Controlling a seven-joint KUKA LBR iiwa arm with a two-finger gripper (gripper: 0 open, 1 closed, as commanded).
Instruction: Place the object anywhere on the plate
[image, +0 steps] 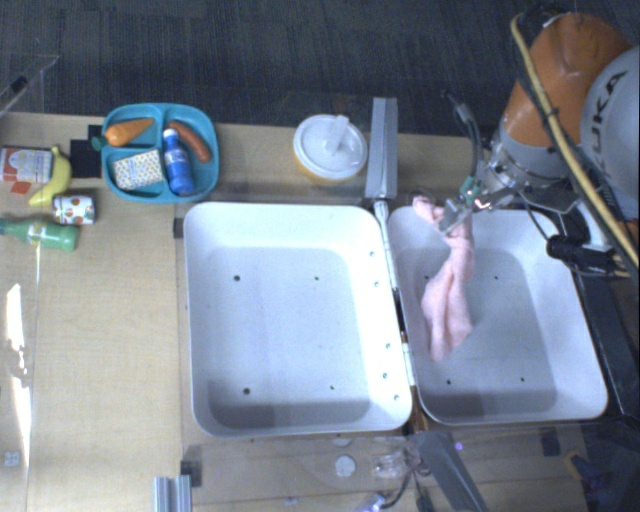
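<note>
The scene was evenly and fairly brightly lit from above. The two white bins (290, 310) showed soft grey shadows along their near walls. A pale streak of glare lay on the bench (100, 350) by its left edge. The picture was slightly soft overall, and the floor beyond the bench stayed dark.

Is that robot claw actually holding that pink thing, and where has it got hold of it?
It seems so: the gripper pinches the pink cloth near its top end, and the rest hangs down into the right bin.
</note>
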